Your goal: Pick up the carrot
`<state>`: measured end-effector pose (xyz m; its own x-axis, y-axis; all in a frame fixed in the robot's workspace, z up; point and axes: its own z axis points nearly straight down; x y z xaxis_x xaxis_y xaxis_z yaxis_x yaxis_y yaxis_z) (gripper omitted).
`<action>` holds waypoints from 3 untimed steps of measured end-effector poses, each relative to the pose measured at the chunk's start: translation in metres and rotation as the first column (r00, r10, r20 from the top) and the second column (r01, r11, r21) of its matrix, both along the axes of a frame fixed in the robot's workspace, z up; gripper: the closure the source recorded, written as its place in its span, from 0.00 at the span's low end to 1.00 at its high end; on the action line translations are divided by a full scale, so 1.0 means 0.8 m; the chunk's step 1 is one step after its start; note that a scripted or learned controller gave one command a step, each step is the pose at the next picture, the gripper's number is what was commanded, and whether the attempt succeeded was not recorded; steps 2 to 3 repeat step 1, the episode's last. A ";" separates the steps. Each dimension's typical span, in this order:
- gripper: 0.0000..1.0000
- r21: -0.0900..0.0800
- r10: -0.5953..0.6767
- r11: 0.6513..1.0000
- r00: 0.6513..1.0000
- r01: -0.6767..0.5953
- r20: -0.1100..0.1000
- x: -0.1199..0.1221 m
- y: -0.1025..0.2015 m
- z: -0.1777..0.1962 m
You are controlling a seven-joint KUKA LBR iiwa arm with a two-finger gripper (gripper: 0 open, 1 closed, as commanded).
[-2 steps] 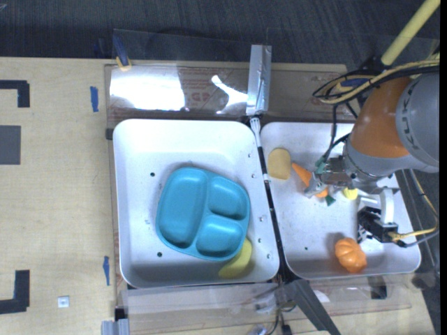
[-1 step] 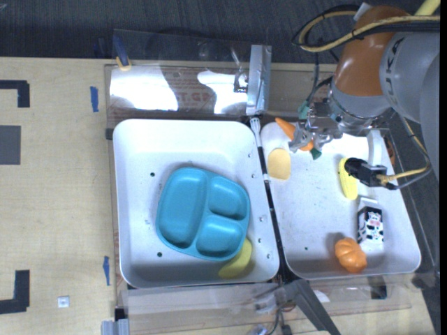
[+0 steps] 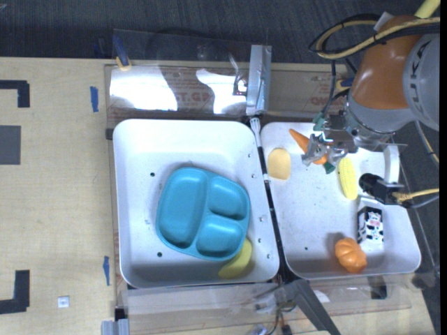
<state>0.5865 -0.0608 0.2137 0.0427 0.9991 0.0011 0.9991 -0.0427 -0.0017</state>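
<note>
The carrot (image 3: 300, 139) is orange and lies at a slant in the back left part of the right bin (image 3: 307, 215). Its pointed end faces the bin's back left corner. My gripper (image 3: 318, 149) sits directly over the carrot's thicker end and covers its middle. A bit of orange shows just below the gripper. The grey arm with its orange band reaches in from the upper right.
In the right bin are a pale yellow rounded item (image 3: 279, 164), a yellow corn-like piece (image 3: 347, 177), a cow-patterned carton (image 3: 371, 227) and an orange fruit (image 3: 350, 254). The left bin (image 3: 133, 187) holds a blue divided plate (image 3: 202, 211) with a yellow item (image 3: 239, 259) at its edge.
</note>
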 end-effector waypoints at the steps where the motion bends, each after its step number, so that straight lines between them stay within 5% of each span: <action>1: 1.00 0.002 0.251 0.968 0.968 -0.251 -0.003 0.007 0.008 -0.037; 3: 1.00 0.002 0.251 0.968 0.968 -0.251 -0.003 0.007 0.008 -0.037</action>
